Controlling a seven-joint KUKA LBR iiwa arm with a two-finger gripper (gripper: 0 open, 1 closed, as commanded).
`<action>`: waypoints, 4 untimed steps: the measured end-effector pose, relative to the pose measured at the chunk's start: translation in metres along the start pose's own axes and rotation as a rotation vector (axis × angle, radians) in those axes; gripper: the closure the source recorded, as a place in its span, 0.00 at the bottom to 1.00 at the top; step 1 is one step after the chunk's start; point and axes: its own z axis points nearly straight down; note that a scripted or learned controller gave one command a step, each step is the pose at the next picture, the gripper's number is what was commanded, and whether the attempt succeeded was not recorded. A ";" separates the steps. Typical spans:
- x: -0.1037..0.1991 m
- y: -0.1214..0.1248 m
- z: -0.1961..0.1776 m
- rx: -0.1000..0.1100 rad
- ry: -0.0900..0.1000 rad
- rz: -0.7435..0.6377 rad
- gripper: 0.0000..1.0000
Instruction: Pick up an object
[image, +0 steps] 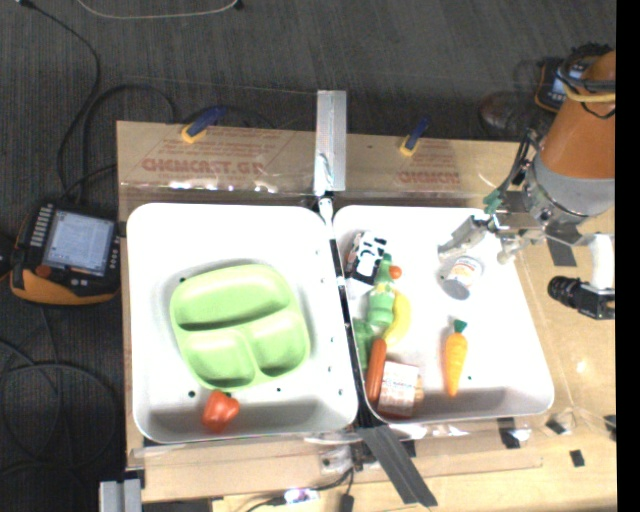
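You would have found the gripper (478, 238) over the far right part of the right bin (520, 330), carried by the arm (585, 140) that entered from the right. Its fingers stood spread apart, with nothing between them.

Just below and slightly left of the gripper lay a small round container (460, 272) with a white and grey face, resting on the bin floor. It sat close to the fingertips; whether they touched it could not be told.

You would have seen the remaining items nearer to you and further left in the same bin:

- A toy carrot (454, 358), lying lengthwise, near of the container and well apart from the gripper.
- A black and white toy (368, 252) at the far left corner of this bin, against the dividing wall.
- A green bottle-shaped toy (379, 308) touching a yellow banana (402, 312) on its right.
- A red sausage-shaped toy (376, 368) beside a small printed box (400, 388) at the near edge.

In the left bin (150, 300) you would have noted a green divided tray (236, 322) near the centre and a red pepper toy (221, 408) at its near edge. A handheld control pendant (68, 250) lay on the floor to the left of the surface (240, 160).
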 end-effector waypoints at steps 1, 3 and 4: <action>-0.063 0.022 0.121 0.001 -0.002 -0.040 0.00; -0.063 0.048 0.154 -0.006 0.002 -0.020 1.00; -0.046 0.057 0.164 -0.018 -0.006 0.088 1.00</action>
